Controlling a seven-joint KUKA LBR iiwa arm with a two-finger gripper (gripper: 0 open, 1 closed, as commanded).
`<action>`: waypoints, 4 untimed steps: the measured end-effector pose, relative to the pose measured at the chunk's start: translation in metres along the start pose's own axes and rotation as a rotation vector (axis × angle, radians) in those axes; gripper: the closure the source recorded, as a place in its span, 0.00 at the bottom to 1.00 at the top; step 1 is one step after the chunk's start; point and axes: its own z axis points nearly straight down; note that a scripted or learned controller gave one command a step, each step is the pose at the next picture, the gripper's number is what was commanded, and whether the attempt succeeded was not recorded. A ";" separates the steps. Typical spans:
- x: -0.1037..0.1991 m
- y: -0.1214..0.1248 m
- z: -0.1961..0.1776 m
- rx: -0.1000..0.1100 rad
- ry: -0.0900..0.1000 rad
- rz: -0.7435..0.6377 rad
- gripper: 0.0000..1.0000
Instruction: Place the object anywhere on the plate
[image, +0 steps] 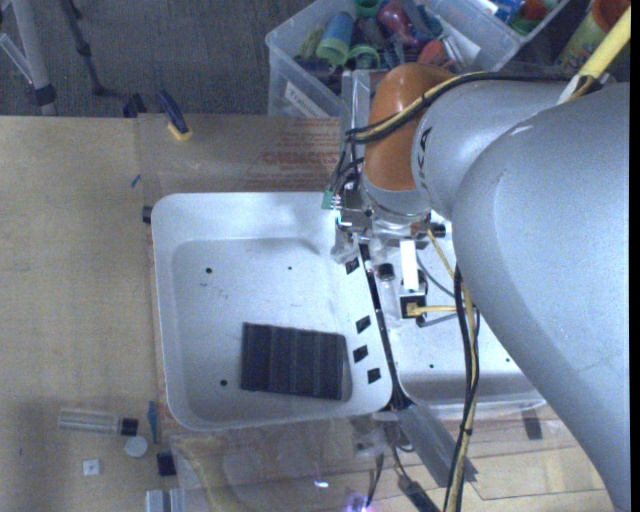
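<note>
The gripper (376, 262) is sitting over the ridge where the two bins meet, up toward the far end, with the orange band right above it. Whether it's wide, narrow or holding anything, I honestly can't tell: the wrist covers that bit. I also can't pick out the object it's supposed to place.

The plate (292, 360), a dark ribbed rectangle, lies flat in the left bin (200, 225), tucked toward the near right corner, its right end close to the bin wall. The rest of that bin floor, the far and left side, is bare white, so loads of room there. The right bin (455, 362) is mostly under the big grey arm (540, 230), and a yellow cable (438, 316) loops down across it.

A row of small black squares (362, 352) runs down the shared rim.

Writing-wise: faded reddish print (300, 150) on the bench behind the left bin, too blurry to read. The clear tub (330, 75) of colourful bits at the back has a white label, also unreadable.
</note>
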 end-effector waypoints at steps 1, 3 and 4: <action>0.014 0.015 -0.063 -0.022 0.035 -0.422 1.00; 0.127 -0.002 -0.112 -0.030 0.033 -0.796 1.00; 0.074 -0.005 -0.134 -0.029 0.031 -1.038 1.00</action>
